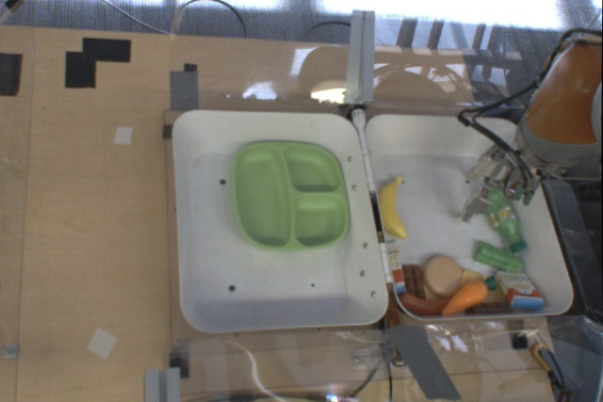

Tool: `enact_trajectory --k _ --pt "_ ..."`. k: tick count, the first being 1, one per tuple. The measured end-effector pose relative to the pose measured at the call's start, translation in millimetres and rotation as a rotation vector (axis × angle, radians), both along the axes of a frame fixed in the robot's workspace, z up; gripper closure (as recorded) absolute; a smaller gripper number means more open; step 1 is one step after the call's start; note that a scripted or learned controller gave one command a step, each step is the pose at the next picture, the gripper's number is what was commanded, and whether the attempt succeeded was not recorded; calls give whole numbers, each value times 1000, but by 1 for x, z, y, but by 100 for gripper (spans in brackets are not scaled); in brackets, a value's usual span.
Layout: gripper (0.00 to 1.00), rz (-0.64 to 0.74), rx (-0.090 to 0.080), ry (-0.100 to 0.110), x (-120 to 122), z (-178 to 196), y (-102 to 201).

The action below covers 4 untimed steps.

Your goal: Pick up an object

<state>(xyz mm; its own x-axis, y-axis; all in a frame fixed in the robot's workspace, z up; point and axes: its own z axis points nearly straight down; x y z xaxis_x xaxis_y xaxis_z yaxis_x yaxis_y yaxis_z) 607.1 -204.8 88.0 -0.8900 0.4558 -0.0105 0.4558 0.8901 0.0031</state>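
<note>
My gripper hangs low over the right bin, near its right side, with the orange-banded wrist behind it. Its two fingers stand apart, open, with nothing between them. A green bottle lies just to the right of the fingertips, close to the gripper's body; whether it touches is unclear. A yellow banana lies by the bin's left wall. Along the front of the bin sit a tan bun, an orange carrot, a sausage, a small green piece and a juice box.
The left bin holds a green divided plate. A ridge separates the two bins. Bare white floor lies between the banana and the gripper. Cables run from the arm at the upper right.
</note>
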Motion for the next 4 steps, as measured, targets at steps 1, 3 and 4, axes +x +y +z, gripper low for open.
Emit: enact_trajectory --k 1,3,4 --pt "100 7 -5 -16 5 16 1" --pt "100 -40 6 3 50 103 159" --pt "100 -93 0 -10 47 209 111"
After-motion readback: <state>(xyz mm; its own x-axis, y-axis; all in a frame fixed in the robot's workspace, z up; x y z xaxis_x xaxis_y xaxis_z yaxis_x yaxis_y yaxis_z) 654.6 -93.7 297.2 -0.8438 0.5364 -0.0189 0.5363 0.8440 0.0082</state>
